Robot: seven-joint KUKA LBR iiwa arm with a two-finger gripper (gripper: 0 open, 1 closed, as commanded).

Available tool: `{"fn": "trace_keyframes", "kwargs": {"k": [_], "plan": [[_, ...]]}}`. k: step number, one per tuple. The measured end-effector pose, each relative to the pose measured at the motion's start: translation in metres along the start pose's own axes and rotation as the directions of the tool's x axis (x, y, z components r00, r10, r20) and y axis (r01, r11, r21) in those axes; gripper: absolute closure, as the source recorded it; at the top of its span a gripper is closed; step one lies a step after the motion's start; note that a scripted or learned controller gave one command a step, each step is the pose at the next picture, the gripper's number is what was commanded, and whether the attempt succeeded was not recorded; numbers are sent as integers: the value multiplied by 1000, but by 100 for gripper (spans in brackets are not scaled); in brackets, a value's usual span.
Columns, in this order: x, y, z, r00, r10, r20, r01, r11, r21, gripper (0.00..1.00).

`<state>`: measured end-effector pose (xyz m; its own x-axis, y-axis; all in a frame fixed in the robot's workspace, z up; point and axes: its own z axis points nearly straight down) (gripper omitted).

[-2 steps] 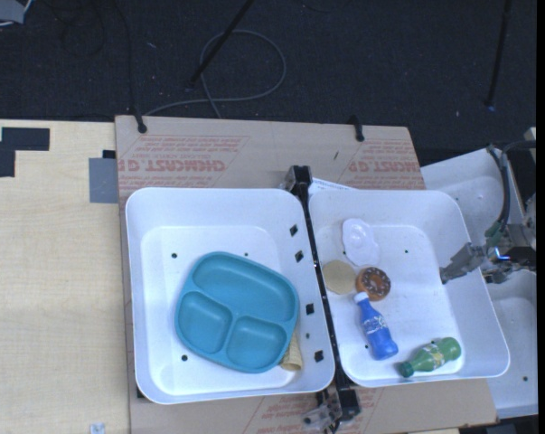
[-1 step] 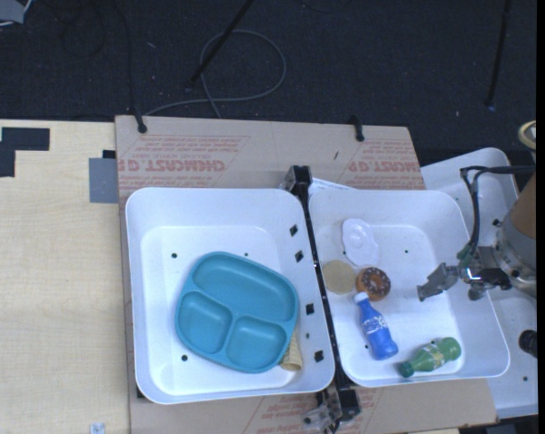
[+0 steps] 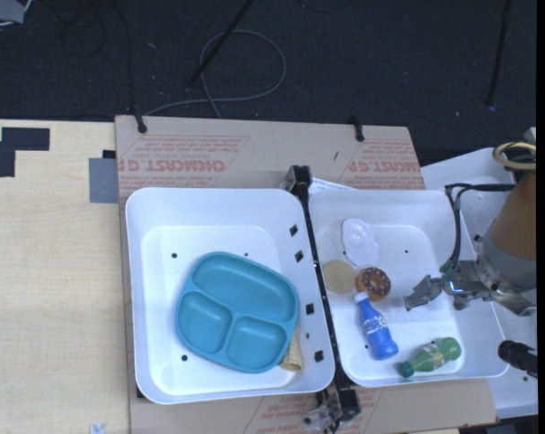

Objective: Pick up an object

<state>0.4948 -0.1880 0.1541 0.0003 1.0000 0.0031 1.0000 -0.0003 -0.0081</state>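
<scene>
Hovered over right white bin (image 3: 435, 204) — nothing gripped.
Grey two-finger gripper (image 3: 420, 296) spread open, just right of blue plastic bottle (image 3: 375, 326) — above green plastic bottle (image 3: 430, 356), clear of both.

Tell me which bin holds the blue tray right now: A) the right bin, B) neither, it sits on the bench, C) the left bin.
C: the blue tray lies flat inside the left bin, while the right bin holds the blue bottle and green bottle.
</scene>
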Motion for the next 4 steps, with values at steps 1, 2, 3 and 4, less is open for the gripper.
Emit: {"fn": "trace_keyframes", "kwargs": {"k": [1,2,3,4], "plan": [[3,-2,44,1000,0,0,0,1000,-1,0],[1,-1,31,1000,6,1,-6,1000,-3,100],[4,-11,-22,1000,4,3,-4,1000,-10,100],[9,-14,-67,1000,-2,3,2,1000,-10,100]]}}
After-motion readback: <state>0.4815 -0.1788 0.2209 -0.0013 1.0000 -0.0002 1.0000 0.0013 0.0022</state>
